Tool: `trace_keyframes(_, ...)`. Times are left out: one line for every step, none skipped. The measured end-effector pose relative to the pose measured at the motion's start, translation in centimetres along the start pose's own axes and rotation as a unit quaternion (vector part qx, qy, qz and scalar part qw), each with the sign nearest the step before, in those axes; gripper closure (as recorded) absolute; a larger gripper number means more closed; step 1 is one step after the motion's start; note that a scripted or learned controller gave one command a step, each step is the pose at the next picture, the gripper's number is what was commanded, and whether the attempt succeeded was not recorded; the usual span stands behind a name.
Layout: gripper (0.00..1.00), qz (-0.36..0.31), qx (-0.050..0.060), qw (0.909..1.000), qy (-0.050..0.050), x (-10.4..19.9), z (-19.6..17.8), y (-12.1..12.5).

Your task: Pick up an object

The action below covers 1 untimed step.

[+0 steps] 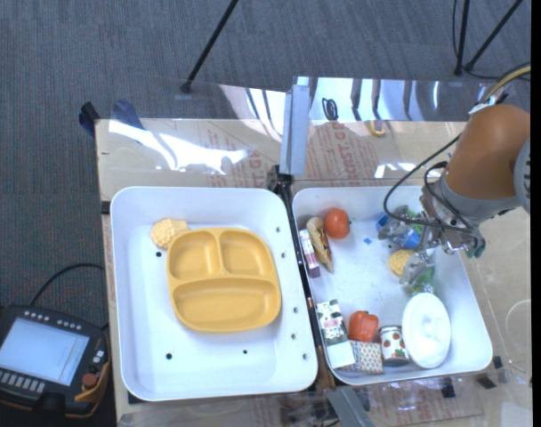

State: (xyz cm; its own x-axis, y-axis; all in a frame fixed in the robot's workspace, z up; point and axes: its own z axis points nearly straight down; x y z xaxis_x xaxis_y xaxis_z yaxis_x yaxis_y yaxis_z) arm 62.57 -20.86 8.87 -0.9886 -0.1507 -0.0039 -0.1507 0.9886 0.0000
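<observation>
One small yellow object (400, 261) lies beneath the gripper (419, 254); whether the gripper grips it, I cannot tell.

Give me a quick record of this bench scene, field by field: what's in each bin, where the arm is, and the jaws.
left bin: yellow divided plate, small yellow waffle-like item at the plate's upper left corner
right bin: tomato, hot dog, red pepper, white round plate, small can, small cartons
arm: over right bin's upper right part
gripper: low among items there
jaws: state unclear
</observation>
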Motion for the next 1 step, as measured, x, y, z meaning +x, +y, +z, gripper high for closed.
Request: trace_keyframes(0.00,-0.033,0.006,0.9992,-0.023,4.94,-1.59,1.08)
